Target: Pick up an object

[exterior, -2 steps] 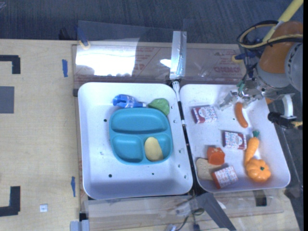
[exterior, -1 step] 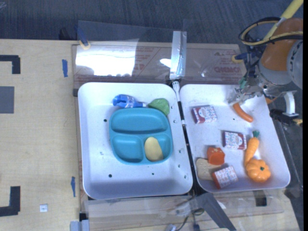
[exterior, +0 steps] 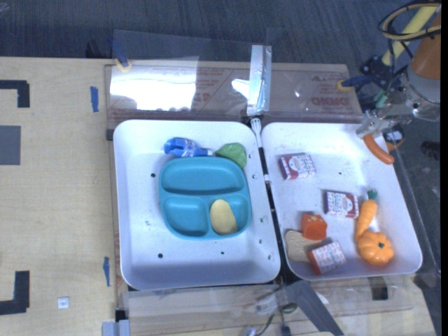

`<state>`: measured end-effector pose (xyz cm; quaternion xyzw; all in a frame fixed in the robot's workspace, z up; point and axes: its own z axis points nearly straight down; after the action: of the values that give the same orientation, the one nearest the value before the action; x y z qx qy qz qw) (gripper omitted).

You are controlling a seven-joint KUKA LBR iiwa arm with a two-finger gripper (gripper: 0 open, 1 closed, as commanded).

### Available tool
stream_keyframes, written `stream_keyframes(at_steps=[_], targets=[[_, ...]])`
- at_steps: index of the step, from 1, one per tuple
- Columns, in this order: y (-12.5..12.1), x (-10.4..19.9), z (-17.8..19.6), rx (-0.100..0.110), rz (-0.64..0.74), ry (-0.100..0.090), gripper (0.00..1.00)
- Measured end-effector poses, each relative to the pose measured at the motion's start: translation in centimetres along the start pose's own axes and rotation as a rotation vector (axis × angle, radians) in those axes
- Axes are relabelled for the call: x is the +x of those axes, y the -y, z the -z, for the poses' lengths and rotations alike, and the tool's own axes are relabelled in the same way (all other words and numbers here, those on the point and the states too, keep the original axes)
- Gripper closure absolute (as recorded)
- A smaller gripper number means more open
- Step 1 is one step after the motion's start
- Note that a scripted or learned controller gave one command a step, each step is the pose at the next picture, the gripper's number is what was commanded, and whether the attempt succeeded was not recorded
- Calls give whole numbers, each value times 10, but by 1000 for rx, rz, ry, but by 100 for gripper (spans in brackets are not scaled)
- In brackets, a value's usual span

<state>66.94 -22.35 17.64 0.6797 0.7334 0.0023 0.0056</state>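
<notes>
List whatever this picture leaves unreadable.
- Pincer, camera view: small and blurred at the right bin's far corner; an orange piece sits beside it, held or not unclear.
- Arm: cut off by the right edge.
- Blue item: partly behind the tray.
- Red-white packets: print too small.
- Tan slab: partly under a packet.

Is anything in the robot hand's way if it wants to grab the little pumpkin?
Nothing visible blocks it from above. The gripper is over the right bin's far corner; the pumpkin sits uncovered, with a carrot touching its far side.
</notes>
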Motion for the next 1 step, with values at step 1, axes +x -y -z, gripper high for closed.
stream_keyframes(at_steps=[1], targets=[[9, 1, -16, 13, -253, -4, 100]])
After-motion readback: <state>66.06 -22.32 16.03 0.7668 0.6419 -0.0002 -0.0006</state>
